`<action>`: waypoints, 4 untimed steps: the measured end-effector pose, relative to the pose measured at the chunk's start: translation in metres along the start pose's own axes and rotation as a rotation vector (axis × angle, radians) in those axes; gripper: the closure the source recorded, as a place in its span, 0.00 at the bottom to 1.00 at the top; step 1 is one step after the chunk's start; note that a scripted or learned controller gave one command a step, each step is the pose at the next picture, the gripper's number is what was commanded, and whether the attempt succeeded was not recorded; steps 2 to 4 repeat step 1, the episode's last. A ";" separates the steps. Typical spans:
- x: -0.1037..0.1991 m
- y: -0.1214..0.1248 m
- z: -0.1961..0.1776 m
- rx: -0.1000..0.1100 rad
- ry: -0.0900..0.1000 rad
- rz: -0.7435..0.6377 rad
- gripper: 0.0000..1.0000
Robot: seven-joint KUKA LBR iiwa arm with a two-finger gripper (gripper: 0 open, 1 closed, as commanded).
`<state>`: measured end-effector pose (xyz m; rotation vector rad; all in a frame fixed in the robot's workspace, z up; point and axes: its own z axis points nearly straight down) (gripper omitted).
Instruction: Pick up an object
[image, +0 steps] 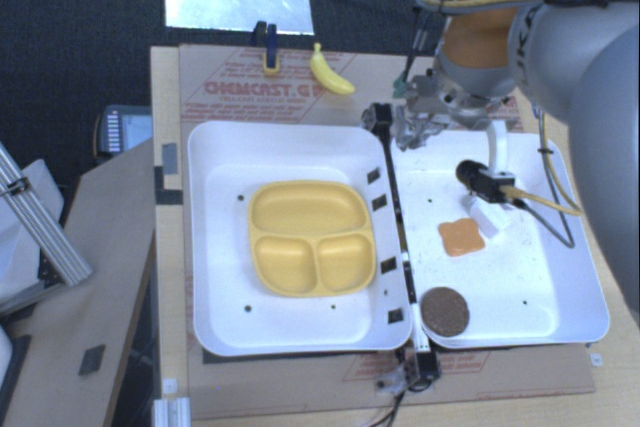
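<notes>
My gripper (pixel 413 128) hangs over the back left corner of the right bin (pixel 560 285), close to the divider between the bins. An orange flat piece (pixel 461 236) lies in the middle of the right bin, well in front of the gripper. A brown round disc (pixel 445 311) rests near that bin's front left corner. A small white block (pixel 488 214) sits just right of the orange piece. A yellow divided plate (pixel 308 237) lies in the left bin (pixel 215 215).
A toy banana (pixel 330 73) and a blue-and-yellow clamp (pixel 269 48) lie on the cardboard behind the left bin. A black fitting with a yellow cable (pixel 490 182) hangs off the arm over the right bin. A metal rail (pixel 35 215) leans at far left.
</notes>
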<state>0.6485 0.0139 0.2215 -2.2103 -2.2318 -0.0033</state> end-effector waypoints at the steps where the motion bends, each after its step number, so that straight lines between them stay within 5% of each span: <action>1: 0.060 0.000 -0.010 -0.002 0.000 0.000 1.00; 4: 0.060 0.000 -0.010 -0.002 0.000 0.000 1.00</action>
